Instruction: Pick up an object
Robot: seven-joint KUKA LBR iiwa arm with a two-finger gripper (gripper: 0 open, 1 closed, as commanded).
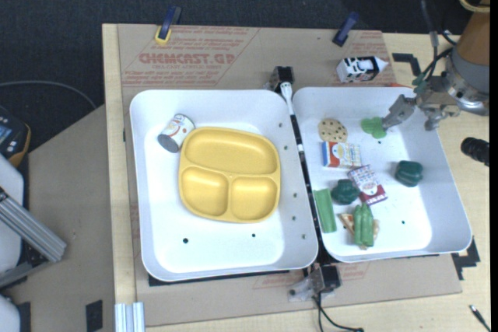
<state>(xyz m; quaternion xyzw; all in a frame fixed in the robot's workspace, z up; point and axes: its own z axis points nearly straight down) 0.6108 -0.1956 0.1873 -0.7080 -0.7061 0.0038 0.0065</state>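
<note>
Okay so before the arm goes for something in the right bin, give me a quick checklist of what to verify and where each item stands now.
1. Gripper over the right bin: ok, at its upper right part.
2. Nearest target: ok, a small green object lies just left of the gripper.
3. Object held: cannot tell, nothing visibly between the fingers.
4. Room around target: ok, the cookie lies apart from it.
5. Lower cluster of green items: not ok, pieces touch and overlap.
6. Yellow tray in the left bin: ok, away from the arm.

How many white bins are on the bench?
2. The left shallow white bin holds a yellow divided plastic tray; the right shallow white bin holds small toy foods.
</note>
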